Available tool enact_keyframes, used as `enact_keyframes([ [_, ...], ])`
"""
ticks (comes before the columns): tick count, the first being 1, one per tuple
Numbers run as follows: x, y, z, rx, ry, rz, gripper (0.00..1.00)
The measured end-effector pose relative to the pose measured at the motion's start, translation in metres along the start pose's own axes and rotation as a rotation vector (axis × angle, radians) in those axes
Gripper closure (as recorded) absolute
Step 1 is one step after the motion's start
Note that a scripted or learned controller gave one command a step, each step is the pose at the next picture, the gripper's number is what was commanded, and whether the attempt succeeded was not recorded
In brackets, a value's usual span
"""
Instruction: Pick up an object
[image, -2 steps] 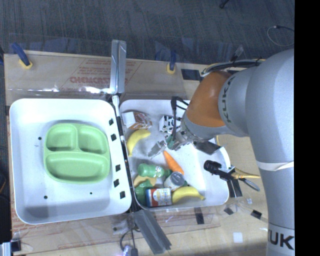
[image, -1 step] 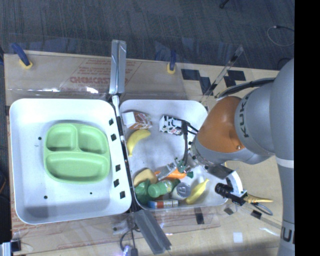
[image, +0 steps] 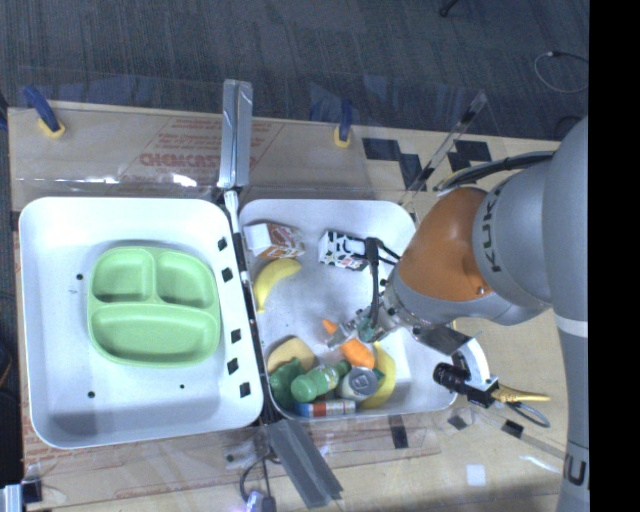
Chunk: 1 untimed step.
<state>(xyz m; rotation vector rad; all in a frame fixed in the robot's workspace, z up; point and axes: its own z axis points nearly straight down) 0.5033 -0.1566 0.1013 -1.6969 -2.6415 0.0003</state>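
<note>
My hand (image: 368, 326) hangs low in the right bin (image: 300, 212), just above the orange carrot (image: 357, 352); whether it grips, I cannot tell.

The arm (image: 520, 240) covers the right bin's (image: 300, 212) right wall and near right corner. The gripper (image: 368, 326) is too small and cluttered to tell how its fingers stand. In the near corner, the green bottle (image: 312, 382), can (image: 360, 382) and marker (image: 325, 408) overlap, partly hiding a yellow banana (image: 385, 380) behind them.
</note>
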Motion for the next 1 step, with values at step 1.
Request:
enact_keyframes([
  [1,0.0154,0.0375,-0.1069,-0.001,-0.002,-0.004,1.00],
])
